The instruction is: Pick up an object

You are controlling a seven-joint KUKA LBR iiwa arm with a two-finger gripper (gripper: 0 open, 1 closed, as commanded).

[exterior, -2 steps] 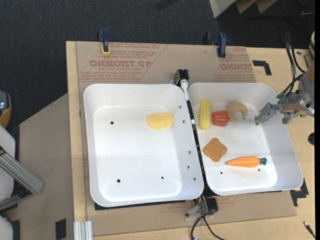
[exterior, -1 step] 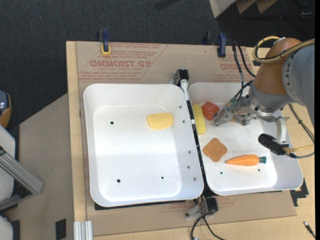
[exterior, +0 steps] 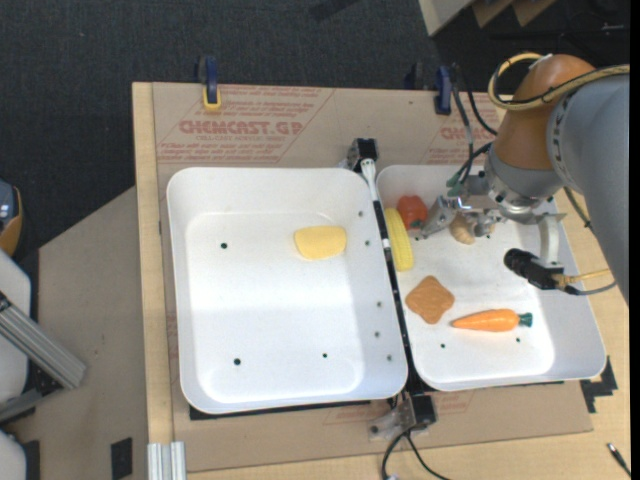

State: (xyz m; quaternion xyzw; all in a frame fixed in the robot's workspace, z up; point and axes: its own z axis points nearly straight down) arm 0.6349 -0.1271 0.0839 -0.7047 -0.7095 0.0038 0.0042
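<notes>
Left bin (exterior: pixel 190 268) holds a pale yellow piece (exterior: pixel 320 242) near its upper middle. Right bin (exterior: pixel 570 353): corn cob (exterior: pixel 400 240) along the left wall, red item (exterior: pixel 411 209) (maybe a tomato) above it, tan cracker-like piece (exterior: pixel 429 299), carrot (exterior: pixel 490 320) lower center. Gripper (exterior: pixel 460 220) sits low in the bin's upper part, just right of the red item; a small beige object (exterior: pixel 462 233) is at its tips, finger spread and any grasp can't be told.
</notes>
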